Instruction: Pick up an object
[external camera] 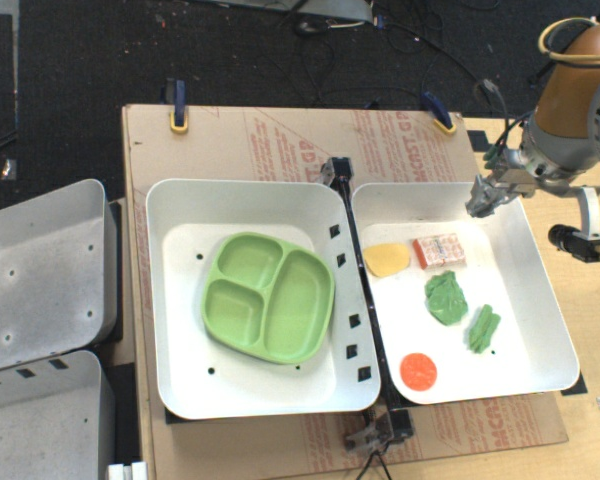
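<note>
On dark carpet strewn with cables, a brown table (280, 138) carries two white bins. Left bin (170, 268) holds a green tray (268, 297). Right bin (540, 298) holds the long green piece (483, 328), well below-left of the end effector (480, 200), its axis near vertical, tilted slightly right.

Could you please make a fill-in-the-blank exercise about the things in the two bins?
1. The green divided plate lies in the ____ bin.
2. The plate has ____ compartments.
3. In the right bin, the round object nearest the front edge, the orange disc, is ____ in colour.
4. The gripper hangs over the right bin's ____ corner, away from the yellow piece.

Missing words: left; three; orange; far right
</note>
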Robot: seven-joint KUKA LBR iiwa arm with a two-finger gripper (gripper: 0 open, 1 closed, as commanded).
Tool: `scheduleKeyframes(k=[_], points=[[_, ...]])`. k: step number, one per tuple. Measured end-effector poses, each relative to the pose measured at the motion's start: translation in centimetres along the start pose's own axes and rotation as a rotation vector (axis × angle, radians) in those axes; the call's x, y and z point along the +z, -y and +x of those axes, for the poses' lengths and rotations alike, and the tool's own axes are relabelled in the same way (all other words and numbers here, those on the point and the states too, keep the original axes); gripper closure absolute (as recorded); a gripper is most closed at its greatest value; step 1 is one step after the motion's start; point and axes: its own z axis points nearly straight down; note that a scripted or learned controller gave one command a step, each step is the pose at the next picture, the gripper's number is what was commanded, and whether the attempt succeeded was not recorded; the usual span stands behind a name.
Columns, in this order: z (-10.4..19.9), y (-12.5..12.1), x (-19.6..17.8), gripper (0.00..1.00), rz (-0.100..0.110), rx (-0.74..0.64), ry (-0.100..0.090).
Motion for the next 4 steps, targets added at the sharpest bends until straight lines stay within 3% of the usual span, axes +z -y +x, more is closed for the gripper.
scheduleKeyframes(k=[1, 2, 4], points=[[0.0, -0.2, -4.5, 1.00, 0.001, 0.000, 0.000], [5.3, 1.0, -5.0, 1.00, 0.007, -0.004, -0.004], [15.1, 6.2, -4.6, 1.00, 0.010, -0.004, -0.005]])
